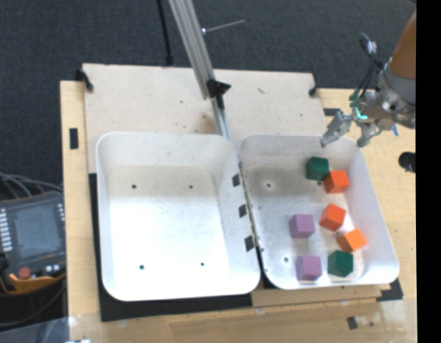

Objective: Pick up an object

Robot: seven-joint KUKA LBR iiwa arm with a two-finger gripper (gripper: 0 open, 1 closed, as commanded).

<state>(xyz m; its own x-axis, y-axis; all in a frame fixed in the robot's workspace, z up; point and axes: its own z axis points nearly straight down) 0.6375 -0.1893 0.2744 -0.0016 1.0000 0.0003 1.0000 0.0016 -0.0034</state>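
Note:
My gripper [351,132] hangs above the far right rim of the right bin [277,156], its two fingers spread apart with nothing between them. Just below and left of it lies a dark green cube [318,168], touching an orange cube [337,181]. Further down the bin sit a second orange cube [333,216], a third orange cube [352,240], two purple cubes [301,225] [308,267] and another green cube [340,263].
The left bin [170,213] stands beside the right one, sharing a raised divider. A slanted aluminium pole [195,41] rises from the board behind the bins. A teach pendant [31,238] lies off the bench at the left.

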